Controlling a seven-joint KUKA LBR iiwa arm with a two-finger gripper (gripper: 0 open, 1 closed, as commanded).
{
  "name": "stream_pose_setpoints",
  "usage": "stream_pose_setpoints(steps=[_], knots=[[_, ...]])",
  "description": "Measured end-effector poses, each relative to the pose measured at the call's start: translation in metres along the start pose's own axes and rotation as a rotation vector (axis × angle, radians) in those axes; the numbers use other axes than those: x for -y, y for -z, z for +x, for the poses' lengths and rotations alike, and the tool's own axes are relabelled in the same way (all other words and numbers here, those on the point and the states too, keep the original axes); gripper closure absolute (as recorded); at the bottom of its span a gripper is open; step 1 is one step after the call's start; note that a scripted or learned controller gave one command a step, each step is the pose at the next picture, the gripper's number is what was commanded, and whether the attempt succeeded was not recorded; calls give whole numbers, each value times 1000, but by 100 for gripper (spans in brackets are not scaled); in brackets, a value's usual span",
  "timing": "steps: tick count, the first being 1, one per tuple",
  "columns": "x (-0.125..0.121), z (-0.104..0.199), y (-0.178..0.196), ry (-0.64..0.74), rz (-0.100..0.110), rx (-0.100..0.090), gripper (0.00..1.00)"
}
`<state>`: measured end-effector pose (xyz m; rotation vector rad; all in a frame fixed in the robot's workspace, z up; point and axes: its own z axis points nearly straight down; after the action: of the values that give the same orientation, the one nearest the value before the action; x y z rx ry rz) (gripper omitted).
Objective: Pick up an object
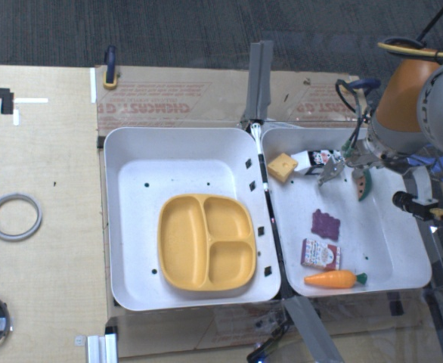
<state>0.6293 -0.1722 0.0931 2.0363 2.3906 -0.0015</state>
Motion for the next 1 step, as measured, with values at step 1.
stream_pose_setpoints(steps=[1], knots=[[-3, -8, 2, -83, -4, -5, 0]])
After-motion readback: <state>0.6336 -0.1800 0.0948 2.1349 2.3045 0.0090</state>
